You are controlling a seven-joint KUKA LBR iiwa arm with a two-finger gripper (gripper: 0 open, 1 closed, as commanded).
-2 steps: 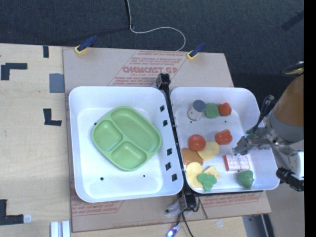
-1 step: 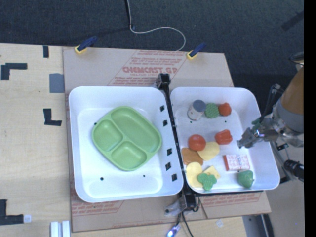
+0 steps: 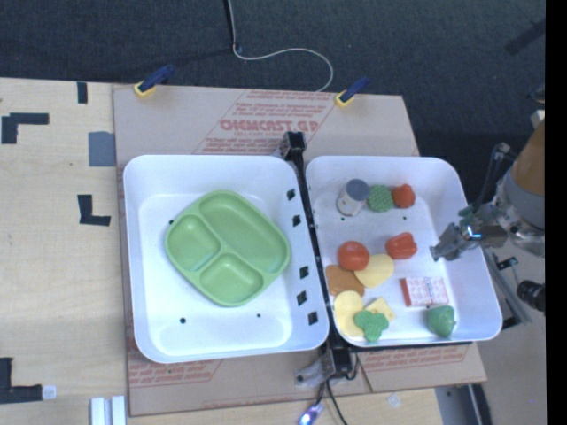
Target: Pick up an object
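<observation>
1. Over the right white bin (image 3: 461, 189)'s right rim, my fingers (image 3: 450, 243) hang; their spread I cannot tell.
2. The nearest target, a small red block (image 3: 401, 246), sits just left; crowded neighbours could spoil my grasp.

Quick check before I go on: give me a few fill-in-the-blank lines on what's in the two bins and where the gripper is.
1. The green divided plate lies in the ____ bin as the camera sees it.
2. The gripper is over the right bin, near its ____ edge.
3. The small card with red print lies just above a ____ toy in that bin's lower right corner.

Missing words: left; right; green
</observation>
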